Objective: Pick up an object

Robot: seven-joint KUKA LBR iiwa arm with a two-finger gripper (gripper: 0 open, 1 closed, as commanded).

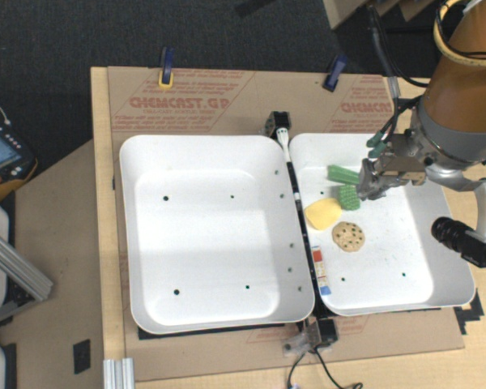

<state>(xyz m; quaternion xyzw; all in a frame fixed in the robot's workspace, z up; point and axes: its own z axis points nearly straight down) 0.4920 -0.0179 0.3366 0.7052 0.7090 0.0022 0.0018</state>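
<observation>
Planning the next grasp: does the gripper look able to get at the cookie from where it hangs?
Probably yes. The cookie lies flat and apart from the yellow piece, open from above, and the gripper hangs over the same bin.

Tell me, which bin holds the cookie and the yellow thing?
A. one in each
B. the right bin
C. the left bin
B: the cookie and the yellow object both lie in the right bin, beside each other near its left wall.
</observation>
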